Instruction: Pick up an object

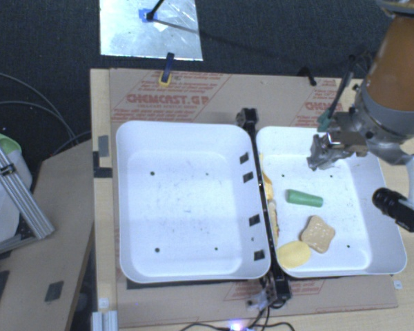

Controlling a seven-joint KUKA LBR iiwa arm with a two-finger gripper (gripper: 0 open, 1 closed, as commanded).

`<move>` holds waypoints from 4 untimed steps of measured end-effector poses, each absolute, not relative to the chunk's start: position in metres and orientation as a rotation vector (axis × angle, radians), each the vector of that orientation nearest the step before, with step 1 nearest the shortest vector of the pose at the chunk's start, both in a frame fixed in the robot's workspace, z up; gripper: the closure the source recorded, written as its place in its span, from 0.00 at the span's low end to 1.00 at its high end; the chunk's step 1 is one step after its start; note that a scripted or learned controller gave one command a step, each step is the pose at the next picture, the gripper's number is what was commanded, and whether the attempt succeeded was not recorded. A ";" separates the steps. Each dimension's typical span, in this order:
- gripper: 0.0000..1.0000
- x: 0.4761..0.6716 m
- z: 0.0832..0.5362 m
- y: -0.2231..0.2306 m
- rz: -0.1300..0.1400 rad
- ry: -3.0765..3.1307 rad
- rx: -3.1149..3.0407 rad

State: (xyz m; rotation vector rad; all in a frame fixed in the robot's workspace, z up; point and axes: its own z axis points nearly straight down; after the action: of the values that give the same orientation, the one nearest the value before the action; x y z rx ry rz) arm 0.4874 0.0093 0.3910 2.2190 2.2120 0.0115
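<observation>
The gripper (pixel 322 158) hangs over the right bin (pixel 372 254) toward its twelve o'clock side; whether its claw is wide or narrow I cannot tell; at six o'clock from it lie a green piece (pixel 304 198), a cracker (pixel 318 234) and a yellow piece (pixel 294 254).

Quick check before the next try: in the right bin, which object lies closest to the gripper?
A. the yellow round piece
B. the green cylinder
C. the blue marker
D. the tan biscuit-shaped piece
B. The green cylinder lies just below the gripper in the right bin, while the tan biscuit-shaped piece and the yellow round piece sit nearer the bin's front edge.
</observation>
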 end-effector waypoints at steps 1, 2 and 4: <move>1.00 0.544 0.203 0.009 -0.011 2.225 2.225; 1.00 0.511 0.314 -0.037 0.010 2.212 2.219; 1.00 0.540 0.193 0.015 -0.002 2.222 2.222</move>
State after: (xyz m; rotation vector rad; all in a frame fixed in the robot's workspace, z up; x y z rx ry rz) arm 0.5397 0.0155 0.1925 2.2218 2.2216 -0.0017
